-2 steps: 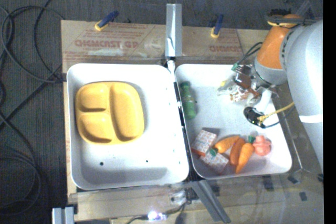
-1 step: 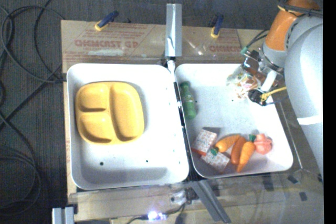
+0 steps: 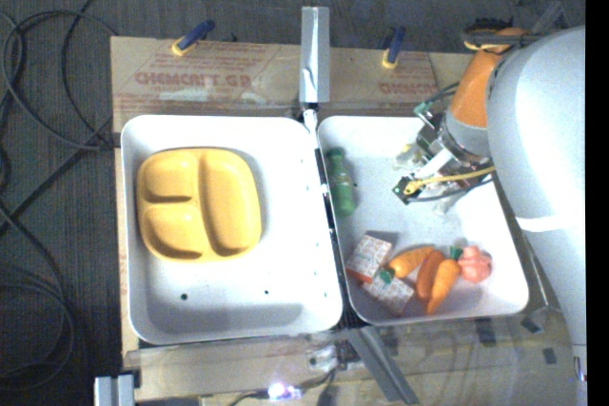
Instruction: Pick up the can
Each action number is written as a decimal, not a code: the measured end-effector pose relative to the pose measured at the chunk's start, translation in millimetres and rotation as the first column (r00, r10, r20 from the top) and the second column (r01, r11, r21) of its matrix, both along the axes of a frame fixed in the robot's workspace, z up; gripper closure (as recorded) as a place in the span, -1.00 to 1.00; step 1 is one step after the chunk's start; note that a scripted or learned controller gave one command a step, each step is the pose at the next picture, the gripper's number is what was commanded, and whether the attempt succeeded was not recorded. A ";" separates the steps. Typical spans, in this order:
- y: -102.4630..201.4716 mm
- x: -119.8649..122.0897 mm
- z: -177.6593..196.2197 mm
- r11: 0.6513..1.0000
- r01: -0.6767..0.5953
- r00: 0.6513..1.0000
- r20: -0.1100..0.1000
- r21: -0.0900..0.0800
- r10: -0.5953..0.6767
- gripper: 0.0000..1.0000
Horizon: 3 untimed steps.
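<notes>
one green can lies against the right bin's left wall, long axis running front to back; the gripper, slightly parted and empty, hangs just beside it on the arm's side.

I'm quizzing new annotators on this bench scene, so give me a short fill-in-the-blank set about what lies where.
1. The yellow divided tray lies in the ____ bin.
2. The green bottle lies against the right bin's ____ wall.
3. The carrots lie in the ____ bin, beside the small cartons.
4. The gripper hangs over the ____ bin.

Missing words: left; left; right; right
</notes>
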State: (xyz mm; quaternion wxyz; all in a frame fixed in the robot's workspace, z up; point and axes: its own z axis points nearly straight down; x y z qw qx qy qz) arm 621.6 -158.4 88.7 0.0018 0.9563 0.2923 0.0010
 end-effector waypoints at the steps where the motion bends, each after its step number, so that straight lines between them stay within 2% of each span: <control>1: 37.1 28.1 0.4 1.000 0.016 1.000 -0.010 -0.005 -0.016 -1.00; 2: 86.2 19.9 94.3 0.993 -0.115 0.993 -0.007 0.002 0.115 -1.00; 3: 119.1 -35.5 127.2 0.974 -0.224 0.974 -0.009 0.003 0.224 -1.00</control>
